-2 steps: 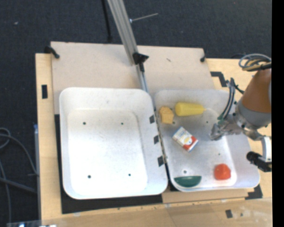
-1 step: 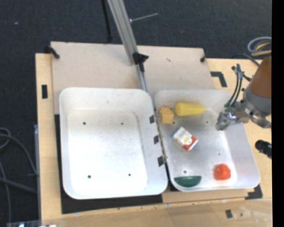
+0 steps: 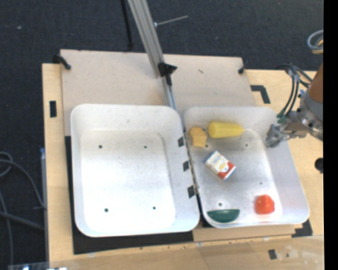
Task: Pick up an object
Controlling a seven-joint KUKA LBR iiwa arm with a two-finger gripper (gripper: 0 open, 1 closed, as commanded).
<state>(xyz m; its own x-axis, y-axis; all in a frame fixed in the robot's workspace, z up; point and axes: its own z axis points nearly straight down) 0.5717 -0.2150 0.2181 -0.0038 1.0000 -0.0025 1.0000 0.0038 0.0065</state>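
The right bin (image 3: 281,167) holds a yellow elongated object (image 3: 225,130) at its far side, with a small tan lump (image 3: 198,136) just left of it. A small white and red carton (image 3: 220,165) lies near the middle. At the near edge sit a red round object (image 3: 264,205) and a dark green bowl-like piece (image 3: 223,214). My gripper (image 3: 274,135) hangs at the bin's far right rim, right of the yellow object and apart from it. Nothing shows between its fingers.
The left bin (image 3: 127,170) lies beside the right one. A metal pole (image 3: 148,32) slants up from between the bins at the back. Cables (image 3: 296,89) run along the arm at the right edge. Bare wooden bench surrounds both bins.
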